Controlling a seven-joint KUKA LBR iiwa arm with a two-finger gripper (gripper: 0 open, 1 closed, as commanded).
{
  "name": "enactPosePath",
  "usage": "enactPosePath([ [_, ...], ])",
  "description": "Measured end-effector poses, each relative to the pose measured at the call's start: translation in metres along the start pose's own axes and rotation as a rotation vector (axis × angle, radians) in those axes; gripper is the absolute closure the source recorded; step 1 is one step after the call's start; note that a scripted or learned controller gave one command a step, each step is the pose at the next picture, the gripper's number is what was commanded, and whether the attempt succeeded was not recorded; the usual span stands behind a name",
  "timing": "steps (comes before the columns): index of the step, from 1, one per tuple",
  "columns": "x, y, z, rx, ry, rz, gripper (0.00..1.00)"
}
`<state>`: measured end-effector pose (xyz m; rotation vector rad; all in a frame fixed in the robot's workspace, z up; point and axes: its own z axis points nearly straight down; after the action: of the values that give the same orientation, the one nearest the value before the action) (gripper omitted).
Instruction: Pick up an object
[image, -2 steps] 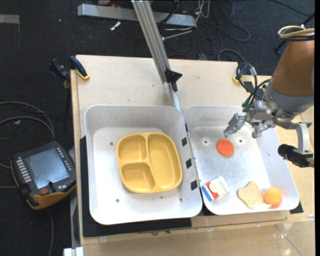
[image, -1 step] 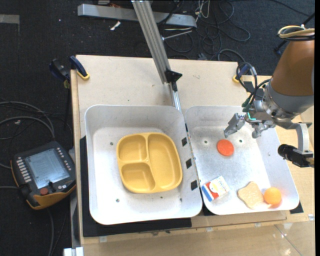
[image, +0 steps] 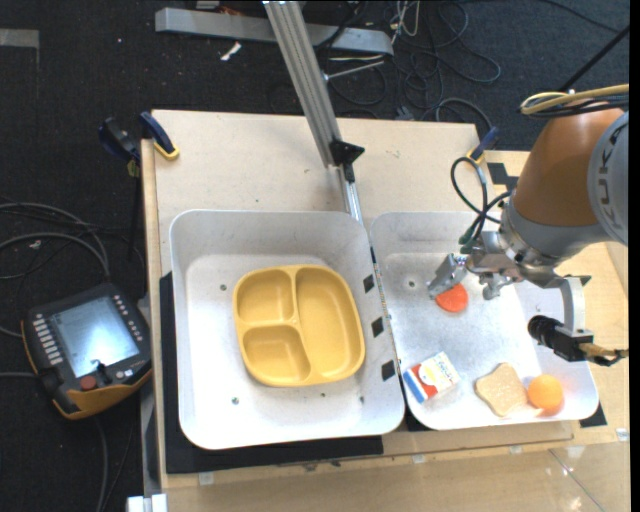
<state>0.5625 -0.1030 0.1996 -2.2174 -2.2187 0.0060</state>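
My claw hangs in the right bin, its metal fingers spread apart around the top of a small, smooth red-orange piece, not clamped on it.

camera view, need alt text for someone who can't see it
The arm's end effector hangs low in the right bin, right at a small red object. Near that bin's front lie a carton, a bread slice and an orange; the left bin holds a yellow divided plate.

Fixed overhead camera, slanted down, both bins
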Motion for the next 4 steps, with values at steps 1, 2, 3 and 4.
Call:
enactPosePath([
  [1,-0.008,-0.003,0.048,0.0,-0.001,0.002,0.0],
  [2,-0.007,-0.004,0.102,0.0,0.0,0.001,0.0],
  [3,-0.008,-0.002,0.089,-0.007,-0.001,0.001,1.0],
  [4,-0.015,-0.003,0.043,-0.011,-0.002,0.001,1.0],
])
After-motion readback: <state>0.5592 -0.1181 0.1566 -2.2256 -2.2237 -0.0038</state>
